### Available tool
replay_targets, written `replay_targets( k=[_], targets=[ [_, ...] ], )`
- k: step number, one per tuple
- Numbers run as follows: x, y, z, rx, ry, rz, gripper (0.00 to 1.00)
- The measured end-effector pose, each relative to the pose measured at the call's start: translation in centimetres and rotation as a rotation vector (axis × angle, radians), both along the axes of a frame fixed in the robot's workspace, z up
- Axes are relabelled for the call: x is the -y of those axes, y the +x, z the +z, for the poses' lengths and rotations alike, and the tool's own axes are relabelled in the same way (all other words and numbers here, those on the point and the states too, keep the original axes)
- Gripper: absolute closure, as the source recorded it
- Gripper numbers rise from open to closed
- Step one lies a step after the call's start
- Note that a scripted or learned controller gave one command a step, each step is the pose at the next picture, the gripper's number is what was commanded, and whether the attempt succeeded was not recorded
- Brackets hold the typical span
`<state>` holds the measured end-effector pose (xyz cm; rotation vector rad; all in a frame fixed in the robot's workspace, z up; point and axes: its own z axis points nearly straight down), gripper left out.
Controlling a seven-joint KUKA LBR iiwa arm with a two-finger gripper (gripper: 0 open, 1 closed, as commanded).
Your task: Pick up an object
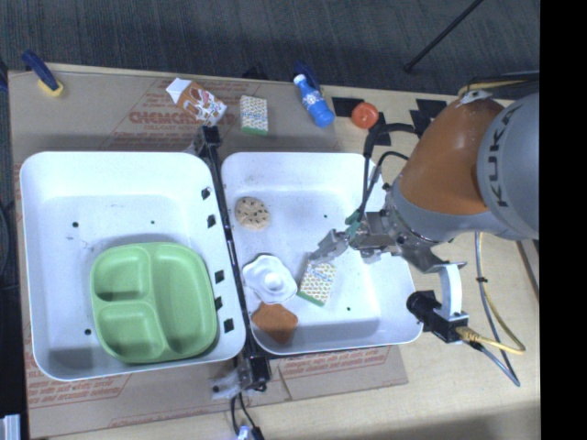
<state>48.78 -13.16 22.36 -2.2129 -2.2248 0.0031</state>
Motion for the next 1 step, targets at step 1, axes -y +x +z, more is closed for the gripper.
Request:
replay_targets(
  k=[1],
  targets=[
    [-0.51, -0.22, -12.81, 0.011, -0.003, 0.002, 0.00]
  ],
)
